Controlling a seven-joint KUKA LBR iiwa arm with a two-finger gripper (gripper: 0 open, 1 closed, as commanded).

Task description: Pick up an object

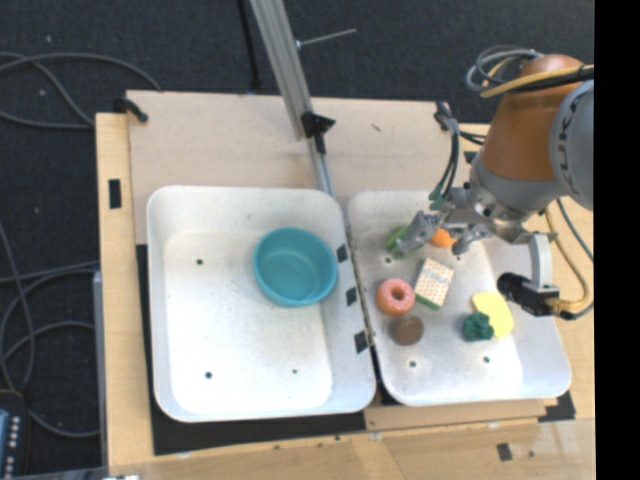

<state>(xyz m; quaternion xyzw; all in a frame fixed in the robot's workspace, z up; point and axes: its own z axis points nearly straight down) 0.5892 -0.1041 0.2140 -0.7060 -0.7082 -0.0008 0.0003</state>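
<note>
1. Gripper (440, 233) hangs over the upper part of the right bin (540, 373). An orange bit (441, 236) and a green piece (405, 239) sit right at it; honestly can't tell if the fingers are wide, narrow or holding anything.
2. Pink donut (396, 296), checked box (434, 283) and brown disc (406, 330) crowd together just below, so I'd come straight down and keep clear of them.
3. Blue bowl (294, 266) in the left bin (190, 388) is easiest to skip.

Grey arm (575, 158), orange band, looping grey cables (500, 65)
</note>
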